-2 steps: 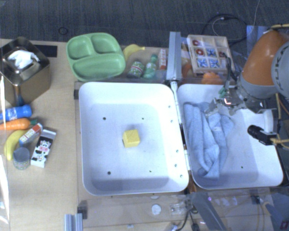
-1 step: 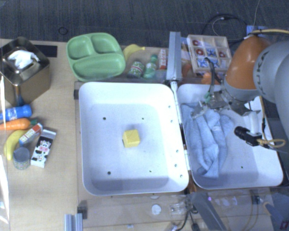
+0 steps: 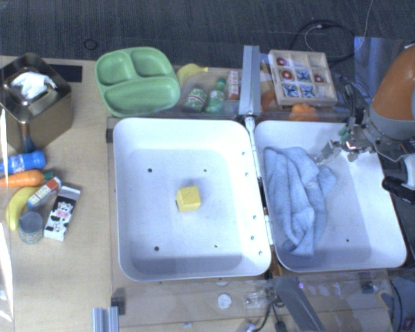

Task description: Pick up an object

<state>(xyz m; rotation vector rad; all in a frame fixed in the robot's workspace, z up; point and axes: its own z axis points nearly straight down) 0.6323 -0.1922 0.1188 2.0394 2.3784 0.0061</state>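
Blue towel (image 3: 299,199) crumpled in right bin; claw (image 3: 326,153) touching upper edge (grip unclear).

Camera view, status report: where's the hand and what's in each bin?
Hand over right bin, at blue towel's upper edge. Yellow block alone in left bin, untouched. Nothing lifted.

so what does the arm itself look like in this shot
The arm is a rounded grey body with a broad orange band above the wrist. Its small metallic hand ends in thin silvery fingers, with dark cables and black fittings bunched around the wrist.
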